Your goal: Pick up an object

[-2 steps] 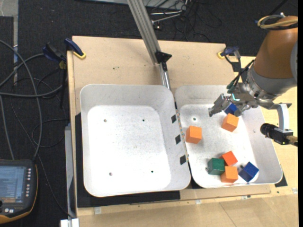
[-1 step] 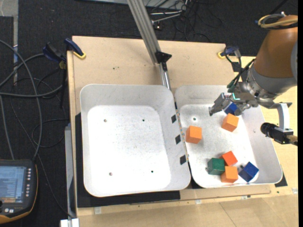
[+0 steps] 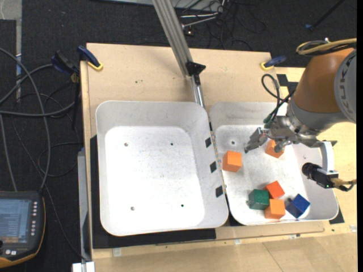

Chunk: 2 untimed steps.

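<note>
Arm (image 3: 326, 86): you are looking at it reaching in from the right, its orange band bulking over the right bin's far right corner, the wrist pointing down and leftward into the bin.
Gripper (image 3: 265, 140): it is hanging low over the right bin's upper middle, tilted, with one dark finger (image 3: 253, 141) angling out to the left.
Jaws: they are standing apart; you are seeing a small orange block (image 3: 275, 148) right at the fingers, partly hidden by the wrist, but whether it is sitting between them or just behind you cannot tell.
Orange cube (image 3: 232, 161): it is lying on the bin floor just left of and below the gripper, apart from the fingers.
Cluster: a green block (image 3: 259, 199), an orange block (image 3: 275, 189), another orange one (image 3: 275, 208) and a blue block (image 3: 298, 205) are sitting bunched together near the right bin's near edge, well below the gripper.
Right bin (image 3: 238, 123): it is holding every block.
Left bin (image 3: 150, 163): it is sitting beside the right one, the rims touching.
Bench (image 3: 142, 72): it is bearing both bins, clamps at the far corners.
</note>
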{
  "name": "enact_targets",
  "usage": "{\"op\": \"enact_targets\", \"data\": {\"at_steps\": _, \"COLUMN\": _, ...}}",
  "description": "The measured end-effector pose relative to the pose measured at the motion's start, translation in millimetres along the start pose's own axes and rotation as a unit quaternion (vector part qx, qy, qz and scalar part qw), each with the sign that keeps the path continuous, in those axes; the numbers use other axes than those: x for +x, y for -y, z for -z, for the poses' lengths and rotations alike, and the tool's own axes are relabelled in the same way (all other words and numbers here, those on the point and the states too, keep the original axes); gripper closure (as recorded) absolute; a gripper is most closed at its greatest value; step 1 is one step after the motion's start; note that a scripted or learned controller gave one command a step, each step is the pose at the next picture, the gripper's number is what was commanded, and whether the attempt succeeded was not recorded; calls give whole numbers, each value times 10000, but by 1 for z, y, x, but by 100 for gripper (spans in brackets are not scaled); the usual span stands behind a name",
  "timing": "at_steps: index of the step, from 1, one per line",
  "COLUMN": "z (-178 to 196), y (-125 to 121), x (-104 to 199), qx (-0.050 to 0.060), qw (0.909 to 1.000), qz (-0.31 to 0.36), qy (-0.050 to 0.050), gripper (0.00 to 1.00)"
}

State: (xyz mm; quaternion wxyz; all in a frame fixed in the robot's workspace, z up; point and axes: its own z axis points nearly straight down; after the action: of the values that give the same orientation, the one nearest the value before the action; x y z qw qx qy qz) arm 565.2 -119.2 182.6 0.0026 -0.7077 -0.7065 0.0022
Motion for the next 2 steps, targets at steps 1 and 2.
{"op": "enact_targets", "data": {"at_steps": 1, "z": -58, "y": -2, "x": 8, "qx": -45, "qw": 10000, "qz": -1, "qy": -5, "gripper": 0}}
{"op": "enact_targets", "data": {"at_steps": 2, "z": -64, "y": -8, "x": 8, "qx": -135, "qw": 9999, "qz": 4, "qy": 7, "gripper": 0}}
